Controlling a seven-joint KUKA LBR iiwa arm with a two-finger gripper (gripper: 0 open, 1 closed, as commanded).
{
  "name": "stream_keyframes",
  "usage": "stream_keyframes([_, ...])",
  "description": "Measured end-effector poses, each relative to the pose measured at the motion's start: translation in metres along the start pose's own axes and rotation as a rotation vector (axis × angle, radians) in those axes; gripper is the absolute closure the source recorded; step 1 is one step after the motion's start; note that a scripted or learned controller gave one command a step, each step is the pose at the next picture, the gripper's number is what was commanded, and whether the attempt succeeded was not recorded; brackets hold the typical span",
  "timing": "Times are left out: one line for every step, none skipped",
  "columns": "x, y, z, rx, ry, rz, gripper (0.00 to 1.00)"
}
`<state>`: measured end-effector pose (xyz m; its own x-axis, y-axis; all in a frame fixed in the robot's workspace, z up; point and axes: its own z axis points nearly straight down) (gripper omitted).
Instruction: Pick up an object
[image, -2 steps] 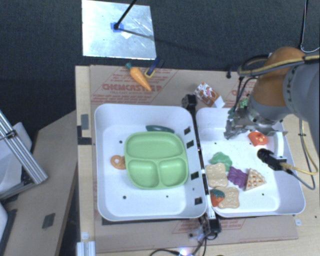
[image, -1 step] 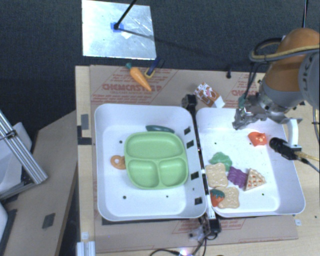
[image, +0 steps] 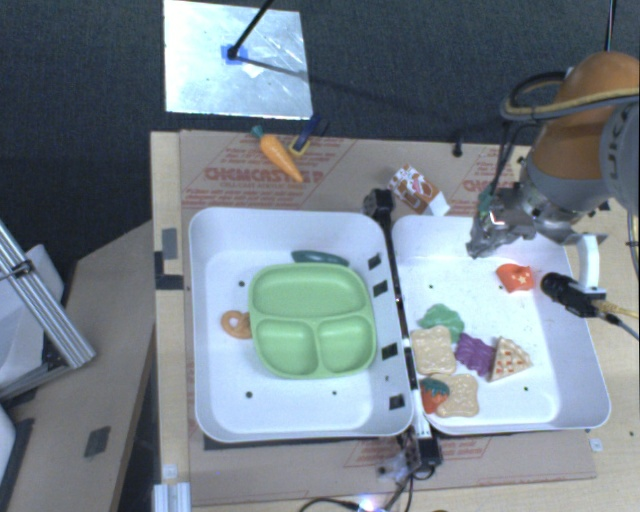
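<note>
Two shallow white bins side by side on a cardboard-covered bench (image: 330, 160). In the left bin (image: 215, 300): a green divided plate (image: 310, 320) at the middle, a small orange ring (image: 236, 324) just beside its left edge, a dark green piece (image: 320, 258) peeking out past its far rim. In the right bin (image: 570, 390): an orange-red block (image: 516, 277) lying alone toward the far right, then a cluster near the front left corner of a green leafy piece (image: 441, 320), two tan toast slices (image: 434, 350), a purple piece (image: 476, 353), a pizza wedge (image: 510, 358) and a small red-and-green piece (image: 434, 394). Gripper (image: 488, 238) low over the far edge of the right bin, near the orange-red block but apart from it; open or clenched cannot be told, nothing visibly grasped. Bare floor across the middle and far left of the right bin. Beyond the bins, a toy carrot (image: 281, 157) and a small packet (image: 414, 189) on the cardboard. Dark carpet around, a shiny metal sheet (image: 238, 60) at the back.
</note>
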<state>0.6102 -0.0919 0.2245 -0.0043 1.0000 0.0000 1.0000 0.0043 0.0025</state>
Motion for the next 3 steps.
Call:
stream_keyframes([0.046,-0.003,-0.008,0.001,0.001,-0.004,1.00])
stream_keyframes([0.092,-0.012,-0.012,0.002,0.001,-0.003,1.00])
stream_keyframes([0.147,-0.009,-0.013,0.001,0.002,-0.006,1.00])
